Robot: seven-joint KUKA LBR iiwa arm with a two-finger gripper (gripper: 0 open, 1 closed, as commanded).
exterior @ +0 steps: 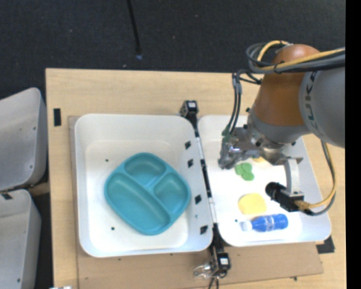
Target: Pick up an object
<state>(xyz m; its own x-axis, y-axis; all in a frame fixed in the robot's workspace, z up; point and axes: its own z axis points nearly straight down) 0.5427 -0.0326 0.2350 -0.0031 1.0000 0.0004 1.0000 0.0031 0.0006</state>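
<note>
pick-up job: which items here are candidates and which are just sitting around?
Job, all in the right bin:
- hand
- green object, right beside the hand
- yellow object
- blue bottle, lying on its side

Lying about:
- teal divided tray in the left bin
- black clip between the bins at the far edge

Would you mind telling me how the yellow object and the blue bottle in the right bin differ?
The yellow object is a squat, rounded lump, while the blue bottle is long and slim, lying on its side. The yellow object is one plain colour; the blue bottle has a white end. The yellow object lies farther from the bin's front wall. Both rest in the right bin.
</note>
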